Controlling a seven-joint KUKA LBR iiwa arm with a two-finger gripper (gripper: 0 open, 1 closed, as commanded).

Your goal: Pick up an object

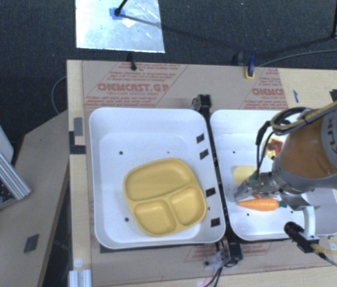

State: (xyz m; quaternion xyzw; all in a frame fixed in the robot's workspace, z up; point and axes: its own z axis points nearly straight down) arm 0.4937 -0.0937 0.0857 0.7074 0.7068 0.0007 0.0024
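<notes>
- Where the arm [312, 151] reaches in from the right of the frame, its gripper [253, 190] sits low over the right bin [228, 130], at centre-right of the frame.
- The carrot [258, 204] lies in the lower part of that bin, its long axis running nearly level across the frame; the left end tapers toward the divider between the bins, and the right end disappears under the gripper body.
- The gripper's metal tip is touching or just above the carrot's upper edge; whether the fingers are spread or closed on it I cannot tell, since the wrist hides them.
- A pale yellow object [243, 173] sits just above the carrot's left end, close beside the gripper.
- The carrot is near the bin's lower wall and near the divider, with a strip of bare white floor on each of those sides.
- The upper half of the right bin is open floor.
- The left bin [115, 130] holds a yellow divided tray [165, 195], set at a slant in its lower middle, with bare floor above and to its left.
</notes>
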